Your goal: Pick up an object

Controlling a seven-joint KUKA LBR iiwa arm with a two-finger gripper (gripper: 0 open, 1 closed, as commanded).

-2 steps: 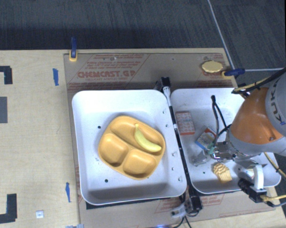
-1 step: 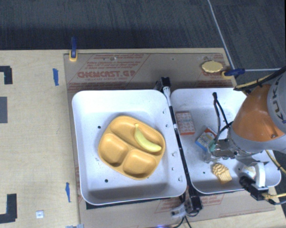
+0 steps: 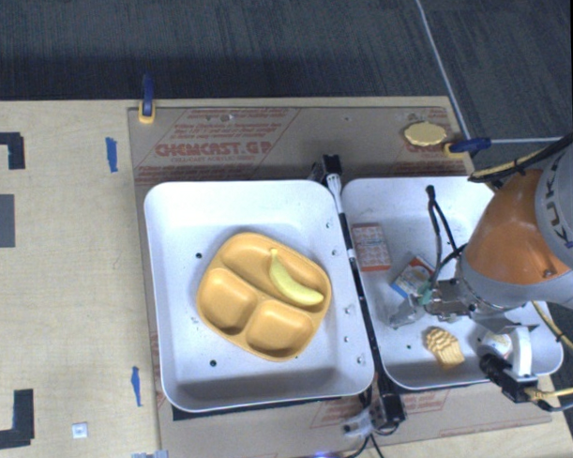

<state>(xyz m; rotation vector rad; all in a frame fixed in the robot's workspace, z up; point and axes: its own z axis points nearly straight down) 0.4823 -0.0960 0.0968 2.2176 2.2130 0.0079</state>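
**Arm over the right bin, banana in the tray at left**

Far left – pale wood counter (image 3: 64, 306) w/ black tape marks and a few blue tape bits. A brown cardboard sheet (image 3: 264, 135) w/ red print lies under both bins, held by a blue clamp (image 3: 147, 97) at its upper left corner.

Left bin (image 3: 171, 274): white, shallow. In the middle sits a yellow divided tray (image 3: 247, 309), three compartments, turned at an angle. A yellow banana (image 3: 293, 281) lies in the tray's upper right compartment, along the rim.

Right bin (image 3: 389, 210): a small white card w/ red print (image 3: 370, 246) near its left wall, a crumpled packet w/ blue and red (image 3: 412, 280) approx. mid-bin, and a small tan ridged piece (image 3: 444, 346) – shape unclear – nearer the front wall.

The end effector (image 3: 428, 301) is low in the right bin, just beside the crumpled packet and above the tan piece; can't tell whether it is spread or pressed together, nor whether it touches anything. The arm's orange band (image 3: 517, 234) is to its right, w/ black cables looping over it.

A tan round disc (image 3: 425, 134) lies on the cardboard behind the right bin.
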